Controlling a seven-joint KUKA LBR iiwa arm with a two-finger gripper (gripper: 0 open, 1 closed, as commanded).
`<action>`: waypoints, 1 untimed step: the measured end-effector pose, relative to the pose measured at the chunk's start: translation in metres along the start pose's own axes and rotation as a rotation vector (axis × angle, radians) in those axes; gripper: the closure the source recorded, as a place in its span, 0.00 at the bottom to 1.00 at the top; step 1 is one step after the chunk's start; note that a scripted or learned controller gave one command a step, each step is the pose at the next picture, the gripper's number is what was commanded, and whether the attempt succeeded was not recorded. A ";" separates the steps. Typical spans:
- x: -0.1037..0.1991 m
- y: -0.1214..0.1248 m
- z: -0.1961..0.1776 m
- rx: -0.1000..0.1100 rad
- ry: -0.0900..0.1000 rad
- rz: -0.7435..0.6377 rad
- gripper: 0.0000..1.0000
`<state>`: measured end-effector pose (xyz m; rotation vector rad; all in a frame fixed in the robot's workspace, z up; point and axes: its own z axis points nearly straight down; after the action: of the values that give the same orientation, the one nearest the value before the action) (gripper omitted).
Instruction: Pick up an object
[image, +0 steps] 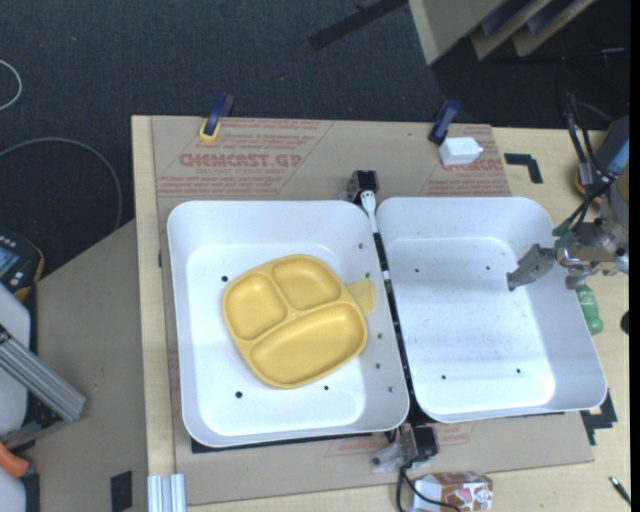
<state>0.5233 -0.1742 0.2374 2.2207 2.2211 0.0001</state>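
Observation:
A yellow divided plate (293, 319) with three compartments lies flat in the left white bin (190, 250), slightly right of that bin's middle. A small yellow tab sticks out at its right side, near the divider between the bins. My gripper (522, 272) hangs over the right white bin (480, 225), close to that bin's right wall and far from the plate. I see nothing held at its tip.
A green cylindrical piece (589, 308) sits by the right bin's right rim, just below the wrist. Blue clamps (214, 116) and a white block (460, 151) stand on the cardboard behind the bins. Cables and a black clip (362, 185) lie at the bins' junction.

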 end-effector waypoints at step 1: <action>0.030 -0.040 -0.156 -0.019 -0.003 -0.003 0.00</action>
<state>0.4837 -0.1437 0.3933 2.2060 2.2133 0.0178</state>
